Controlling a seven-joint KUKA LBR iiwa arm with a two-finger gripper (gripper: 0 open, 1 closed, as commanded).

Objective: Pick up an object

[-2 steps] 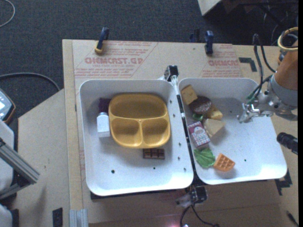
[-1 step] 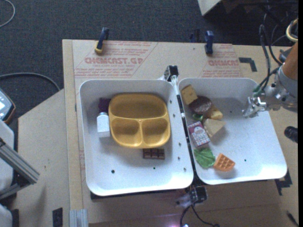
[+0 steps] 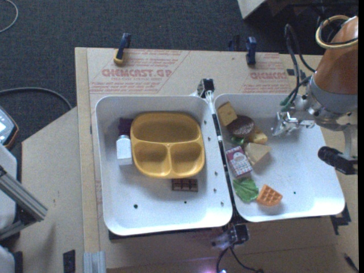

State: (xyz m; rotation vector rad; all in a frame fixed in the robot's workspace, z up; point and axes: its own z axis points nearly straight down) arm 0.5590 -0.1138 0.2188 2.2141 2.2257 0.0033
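From the camera above the desk (image 3: 85, 152), the arm (image 3: 338, 67) comes in from the right, and its claw (image 3: 286, 121) hangs over the right bin (image 3: 318, 198), near that bin's back edge. Whether the claw is open or closed, I cannot tell; nothing is seen between its tips. Just left of it sits the cluster of toy food: a tan cheese block (image 3: 227, 113), a dark round cookie (image 3: 242, 126), and a pale wedge (image 3: 257, 152) below them. A small pink carton (image 3: 239, 162) lies beside the wedge, then a green leaf (image 3: 245, 189) and an orange waffle (image 3: 269, 197) towards the front. Over in the left bin (image 3: 114, 209), a yellow divided plate (image 3: 168, 144) takes the middle, a white bottle (image 3: 124, 151) touching its left side, a chocolate bar (image 3: 185, 185) just in front of it.
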